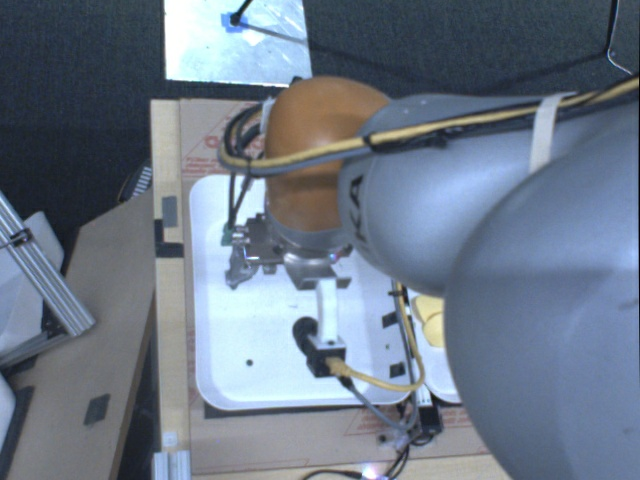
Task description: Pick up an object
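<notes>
My gripper (240, 260) hangs over the upper left part of the left white bin (225, 383), under the orange wrist band. I see nothing between it and the bin floor. A pale yellow object (431, 320) lies in the right bin, mostly hidden by my arm. A tiny dark speck (249, 361) sits on the left bin's floor, below the gripper and apart from it.
My grey arm (500, 248) covers nearly all of the right bin. Brown cardboard (168, 268) borders the left bin, with an aluminium frame (45, 278) further left. A shiny sheet (235, 28) lies beyond the bench at the top.
</notes>
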Controlling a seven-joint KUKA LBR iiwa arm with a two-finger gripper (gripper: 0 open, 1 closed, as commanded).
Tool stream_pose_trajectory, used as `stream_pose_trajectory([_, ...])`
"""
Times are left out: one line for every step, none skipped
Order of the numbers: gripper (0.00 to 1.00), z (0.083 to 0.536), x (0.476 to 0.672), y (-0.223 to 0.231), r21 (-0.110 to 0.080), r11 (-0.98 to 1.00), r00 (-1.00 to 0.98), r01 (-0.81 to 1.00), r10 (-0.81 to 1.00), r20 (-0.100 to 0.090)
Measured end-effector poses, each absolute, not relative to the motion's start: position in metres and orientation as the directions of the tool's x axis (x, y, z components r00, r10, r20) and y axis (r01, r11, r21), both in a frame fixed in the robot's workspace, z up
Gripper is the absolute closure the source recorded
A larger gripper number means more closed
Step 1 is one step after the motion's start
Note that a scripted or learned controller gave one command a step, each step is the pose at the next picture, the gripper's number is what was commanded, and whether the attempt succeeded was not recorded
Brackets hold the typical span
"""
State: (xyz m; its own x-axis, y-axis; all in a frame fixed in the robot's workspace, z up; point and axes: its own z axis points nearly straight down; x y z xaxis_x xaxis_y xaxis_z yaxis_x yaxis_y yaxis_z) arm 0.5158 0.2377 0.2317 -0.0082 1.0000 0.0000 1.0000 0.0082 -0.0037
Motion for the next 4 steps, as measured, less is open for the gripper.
stream_pose_trajectory([1.0,0.248,0.516,0.235,0.0,0.008,-0.008,1.0,1.0,0.002])
stream_pose_trajectory([1.0,0.413,0.568,0.234,0.022,0.005,-0.005,1.0,1.0,0.008])
stream_pose_trajectory([1.0,0.545,0.514,0.234,0.015,0.008,-0.008,1.0,1.0,0.009])
stream_pose_trajectory([1.0,0.535,0.595,0.234,0.006,0.0,0.0,1.0,1.0,0.001])
